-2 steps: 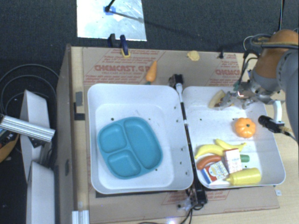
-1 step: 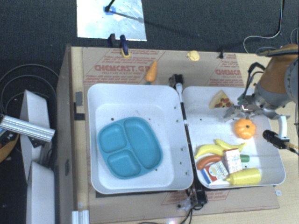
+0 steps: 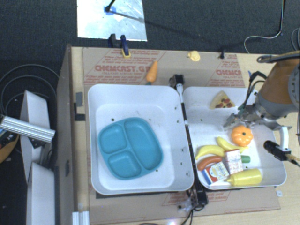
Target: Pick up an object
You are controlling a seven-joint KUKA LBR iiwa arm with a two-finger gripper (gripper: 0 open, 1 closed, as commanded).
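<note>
We see smooth, slightly glossy white plastic bins (image 3: 136, 97), a matt blue plastic tray (image 3: 130, 146), glossy plastic toy food like the orange pumpkin (image 3: 242, 136), brown printed cardboard (image 3: 117, 64) underneath and dark rough carpet (image 3: 33, 27) around.

The arm (image 3: 283, 86) is cut off by the right edge; its gripper (image 3: 241, 117), just above the small orange pumpkin (image 3: 242, 136), is too small to read; a small carton (image 3: 233, 162) below it bears illegible print.
</note>
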